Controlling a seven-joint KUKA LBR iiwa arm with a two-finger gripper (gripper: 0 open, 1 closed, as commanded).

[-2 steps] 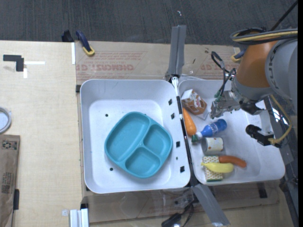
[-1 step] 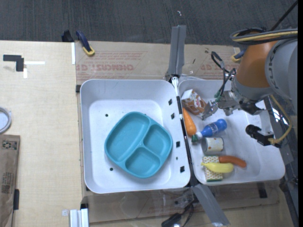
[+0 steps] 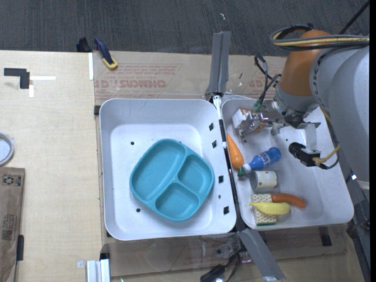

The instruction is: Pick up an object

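Gripper [image 3: 251, 124] low in right bin [image 3: 329, 216], near carrot [image 3: 235, 151].

Arm [image 3: 335, 69] cut off by right edge; its wrist hides far corner of right bin [image 3: 329, 216], and gripper [image 3: 249, 125] too small and cluttered to tell its state. Roll of tape [image 3: 4, 150] and brown bag [image 3: 10, 216] cut by left edge. Sponge [image 3: 264, 217] partly under banana [image 3: 271, 207]; whatever's under gripper tip can't be made out
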